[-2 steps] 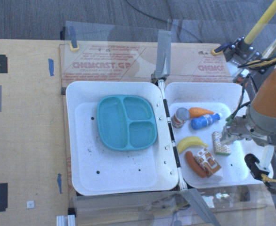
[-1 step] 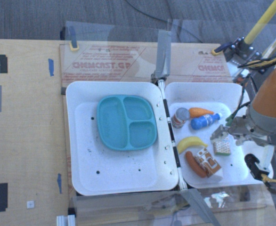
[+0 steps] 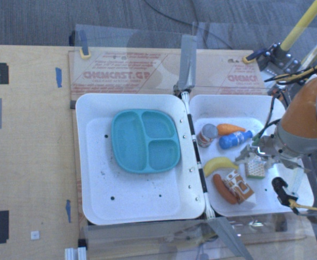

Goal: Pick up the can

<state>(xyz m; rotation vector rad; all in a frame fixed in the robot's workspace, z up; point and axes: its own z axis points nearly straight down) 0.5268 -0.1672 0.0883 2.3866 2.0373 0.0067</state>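
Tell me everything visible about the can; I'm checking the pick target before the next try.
The can is a small cylinder with a silvery metal top and a brownish-red label. It stands roughly upright in the right bin, near the bin's left wall by the divider. The carrot and the blue bottle lie just to its right, the banana below it. Nothing grips it; the gripper is off to its right.

The divided plate [image 3: 146,141] is teal, lying in a white bin [image 3: 93,199] speckled with dark dots. The can [image 3: 206,135] is silver-topped with a reddish-brown side. Beside it lie an orange carrot [image 3: 230,128], a blue bottle [image 3: 235,140], a yellow banana [image 3: 219,166] and a red sausage [image 3: 224,189]. The desk [image 3: 28,161] is pale tan wood with black corner marks.
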